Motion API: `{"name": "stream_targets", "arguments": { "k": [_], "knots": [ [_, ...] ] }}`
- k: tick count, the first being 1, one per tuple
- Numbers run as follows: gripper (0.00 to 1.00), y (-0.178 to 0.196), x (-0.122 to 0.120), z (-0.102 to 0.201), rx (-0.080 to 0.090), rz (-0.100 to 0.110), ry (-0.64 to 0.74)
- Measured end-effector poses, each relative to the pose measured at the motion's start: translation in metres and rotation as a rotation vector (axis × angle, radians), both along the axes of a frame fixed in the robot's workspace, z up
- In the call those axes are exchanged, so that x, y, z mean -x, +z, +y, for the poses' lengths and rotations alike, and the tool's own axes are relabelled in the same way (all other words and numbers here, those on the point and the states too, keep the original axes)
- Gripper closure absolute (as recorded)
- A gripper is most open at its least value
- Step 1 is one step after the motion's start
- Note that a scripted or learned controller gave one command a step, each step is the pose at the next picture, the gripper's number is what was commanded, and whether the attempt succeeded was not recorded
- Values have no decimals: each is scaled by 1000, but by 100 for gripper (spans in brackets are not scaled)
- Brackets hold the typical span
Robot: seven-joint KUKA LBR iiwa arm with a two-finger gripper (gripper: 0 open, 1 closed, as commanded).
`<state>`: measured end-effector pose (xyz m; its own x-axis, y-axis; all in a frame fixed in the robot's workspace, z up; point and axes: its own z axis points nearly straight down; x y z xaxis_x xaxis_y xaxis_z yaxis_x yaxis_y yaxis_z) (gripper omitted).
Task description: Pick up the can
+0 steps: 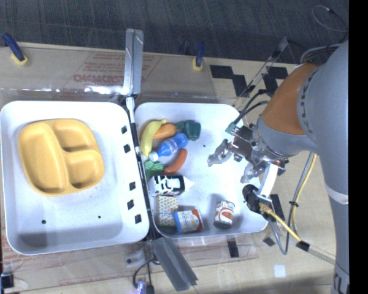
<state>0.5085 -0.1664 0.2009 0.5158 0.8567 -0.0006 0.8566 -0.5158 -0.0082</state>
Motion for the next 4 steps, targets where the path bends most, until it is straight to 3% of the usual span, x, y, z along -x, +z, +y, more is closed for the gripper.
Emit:
{"name": "stream_targets", "arguments": {
  "k": [1,3,4],
  "knots": [
    [0,-87,33,-24,1,-1,-172],
    [0,-94,32,-3,-3,-2,45],
    [0,-109,32,-12,-3,-4,257]
  ]
}}
